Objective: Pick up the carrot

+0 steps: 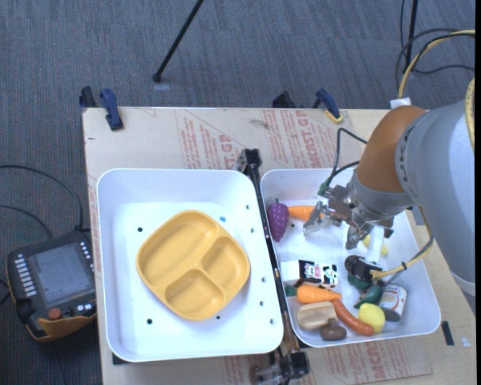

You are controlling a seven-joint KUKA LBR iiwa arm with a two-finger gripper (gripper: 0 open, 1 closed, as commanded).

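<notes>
The claw (334, 222) hangs low in the right bin (421, 315), its 2 fingers spread apart and gripping nothing. A carrot (301, 212) lies just to its left beside purple grapes (278, 219); what looks like another carrot (317, 293) rests nearer the front. The left bin (116, 215) holds a yellow divided plate (193, 264).

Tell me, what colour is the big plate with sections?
Yellow. The plate shows in the camera view.
</notes>
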